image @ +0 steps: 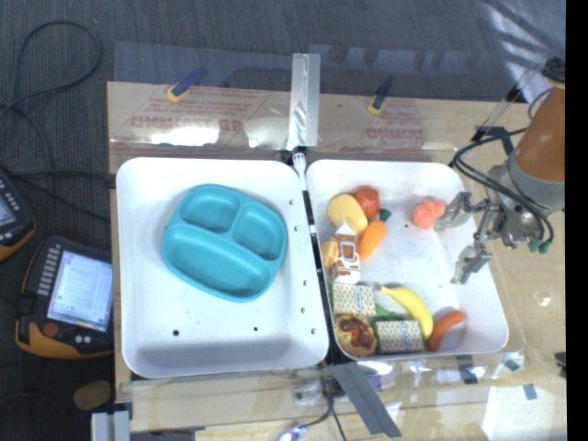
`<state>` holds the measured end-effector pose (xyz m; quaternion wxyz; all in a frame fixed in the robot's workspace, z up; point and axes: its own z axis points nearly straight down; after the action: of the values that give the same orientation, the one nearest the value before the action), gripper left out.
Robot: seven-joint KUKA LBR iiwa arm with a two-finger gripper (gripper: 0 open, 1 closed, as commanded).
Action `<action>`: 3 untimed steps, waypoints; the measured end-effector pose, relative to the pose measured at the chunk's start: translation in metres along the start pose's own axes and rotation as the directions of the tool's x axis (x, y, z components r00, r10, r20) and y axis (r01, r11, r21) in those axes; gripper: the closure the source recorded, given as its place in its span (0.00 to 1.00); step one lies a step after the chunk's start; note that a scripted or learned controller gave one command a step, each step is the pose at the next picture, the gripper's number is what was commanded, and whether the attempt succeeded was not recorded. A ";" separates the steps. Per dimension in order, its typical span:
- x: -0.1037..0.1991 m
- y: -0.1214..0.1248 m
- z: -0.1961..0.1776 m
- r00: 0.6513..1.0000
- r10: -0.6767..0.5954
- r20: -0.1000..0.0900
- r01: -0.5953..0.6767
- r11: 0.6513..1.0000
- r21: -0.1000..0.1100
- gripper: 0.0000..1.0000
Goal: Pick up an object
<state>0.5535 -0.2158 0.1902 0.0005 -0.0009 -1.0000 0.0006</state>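
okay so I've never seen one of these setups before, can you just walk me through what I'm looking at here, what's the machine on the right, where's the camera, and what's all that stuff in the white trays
The picture comes from one camera fixed above a bench, looking down at a slant. On the bench sit two shallow white bins side by side. The left bin holds a blue divided plate. The right bin holds toy food: a yellow banana, an orange carrot, a yellow lemon-like piece, something red behind it, a pink ball, a sausage-like piece and a few small packets along the left side.

The machine at the right edge is a robot arm, grey with an orange band. At its end is a gripper with two open fingers, hanging over the right bin near the pink ball. Nothing is between the fingers, so it holds nothing now. Its job is to pick up an object.
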 end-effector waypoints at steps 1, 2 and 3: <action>-0.050 0.022 0.101 0.985 0.172 0.012 -0.172 0.985 0.002 0.00; -0.081 -0.002 0.102 0.996 0.092 0.011 -0.092 0.996 -0.004 0.00; -0.106 0.022 0.101 0.881 0.474 -0.003 -0.474 0.881 0.007 0.00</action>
<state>0.6591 -0.1944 0.0893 0.0025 -0.2452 -0.9695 0.0039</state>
